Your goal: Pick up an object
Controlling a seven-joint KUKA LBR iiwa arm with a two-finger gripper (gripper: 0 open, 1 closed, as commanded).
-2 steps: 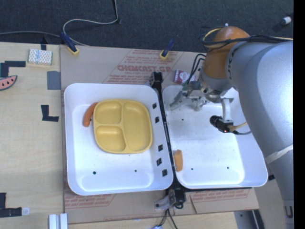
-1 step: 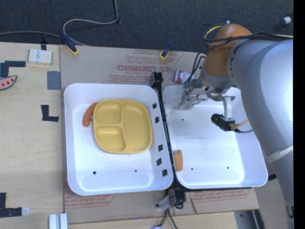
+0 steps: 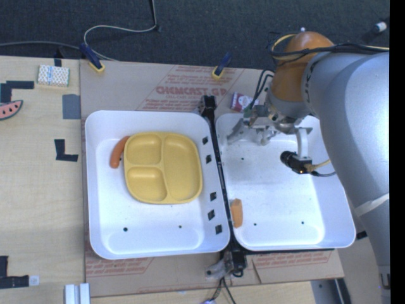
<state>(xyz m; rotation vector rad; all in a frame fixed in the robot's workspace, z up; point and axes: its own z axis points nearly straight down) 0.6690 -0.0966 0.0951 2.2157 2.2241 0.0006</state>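
White plastic bins sit side by side on a sheet of printed cardboard laid over the pale wood desk (image 3: 38, 201). Nearest the camera, at the near left corner of the right bin (image 3: 278, 230), a small orange piece (image 3: 236, 213) lies against the wall that divides the two bins, with nothing touching it. Further back, the left bin (image 3: 152, 236) carries a yellow tray (image 3: 163, 168) with three compartments, and an orange sausage (image 3: 116, 152) lies just beside the tray's left edge, touching or nearly so. At the far edge of the right bin the gripper (image 3: 253, 132) hangs from the grey arm (image 3: 354, 106) with its orange band. How far the fingers are spread I cannot tell, since they blur into the bin's far wall, and I see nothing between them. My judgement is that the pick is not yet done: all three things rest in the bins, and the arm has a reach, a close and a lift left to do. The orange piece is the closest candidate in its own bin. Beyond the cardboard's far edge, clips with blue and yellow handles hold it down, a cable loops over a dark floor, and tape marks and a small patterned block dot the desk's left side.
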